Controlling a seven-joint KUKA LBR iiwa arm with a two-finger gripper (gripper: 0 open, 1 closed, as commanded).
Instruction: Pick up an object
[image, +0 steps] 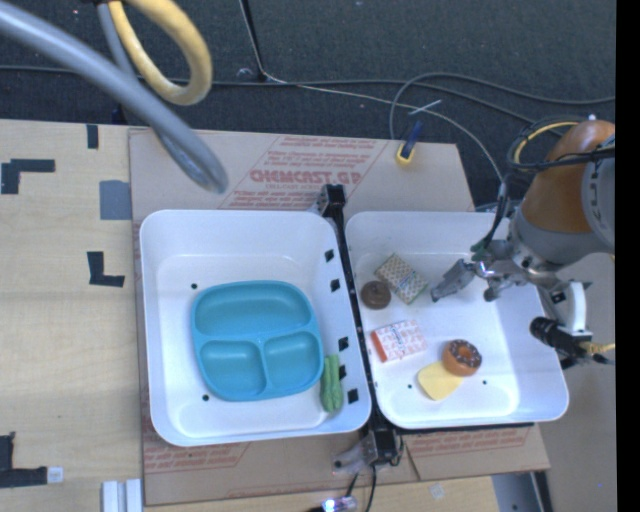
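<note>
Hand: the hand (470, 280) hangs over the right bin (545, 395), toward its 2 o'clock side. One dark finger points toward 8 o'clock. I cannot tell whether it is wide or narrow, and nothing is visible in its grip.
Objects in right bin: patterned box (400, 277) and brown disc (375, 294) near 10 o'clock, red-and-white packet (398, 341) at centre, doughnut (462, 356) and yellow piece (437, 382) toward 6 o'clock. All lie on the bin floor.
Left bin (160, 240): blue tray (257, 338), with a green item (331, 383) at its 4 o'clock.
Progress: nothing lifted yet, so the pick looks not yet done.
Left to do: descend, grasp, raise. The patterned box lies nearest the hand.
</note>
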